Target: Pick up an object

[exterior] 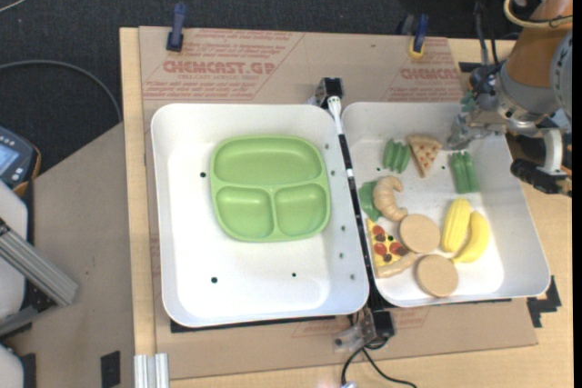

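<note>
A: How far along is the pick?

B: Barely begun, by my reading. Nothing is lifted; every toy food item lies flat in the right bin [518, 282]. The arm [536, 59] sits over that bin's far right corner, and the claw [466, 134] hangs low just above the green bean piece [464, 172].

A: Is the claw spread or pinching?

B: I cannot tell. It is small and blurred against the white floor of the bin, so its state is unreadable.

A: What might it go for?

B: The green bean piece is nearest, just below the claw. Left of that piece lies a pizza wedge [423, 152], then a pair of green pods [396, 154]. Further toward the front of the bin from the bean piece are the bananas [464, 230], two round cookies [427, 252], a croissant [389, 195] and a pizza slice [389, 248].

A: And the other bin?

B: The left bin [182, 286] carries a green divided plate [270, 187], well apart from the bean piece.

A: So what remains?

B: Likely everything: the descent, the closing and the lift.
</note>
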You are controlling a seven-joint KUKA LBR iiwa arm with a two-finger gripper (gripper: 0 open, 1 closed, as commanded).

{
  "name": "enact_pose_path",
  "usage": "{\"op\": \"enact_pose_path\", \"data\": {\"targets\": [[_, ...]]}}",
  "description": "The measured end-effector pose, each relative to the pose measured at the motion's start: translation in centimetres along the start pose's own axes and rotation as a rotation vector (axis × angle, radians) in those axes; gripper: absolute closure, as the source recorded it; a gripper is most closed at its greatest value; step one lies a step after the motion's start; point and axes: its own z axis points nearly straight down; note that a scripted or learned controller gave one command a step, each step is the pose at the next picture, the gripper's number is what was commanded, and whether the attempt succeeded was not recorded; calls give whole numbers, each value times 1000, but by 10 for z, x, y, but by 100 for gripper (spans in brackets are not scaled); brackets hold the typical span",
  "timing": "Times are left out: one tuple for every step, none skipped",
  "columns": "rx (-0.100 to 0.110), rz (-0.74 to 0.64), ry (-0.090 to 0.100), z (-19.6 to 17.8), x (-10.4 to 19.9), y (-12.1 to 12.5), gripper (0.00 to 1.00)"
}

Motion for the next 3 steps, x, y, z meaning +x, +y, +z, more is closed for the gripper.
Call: {"op": "enact_pose_path", "data": {"targets": [[-10,-5,0,-262,52,-4,100],[-10,3,-4,-404,22,-59,100],[-3,-8,2,-454,94,-40,100]]}}
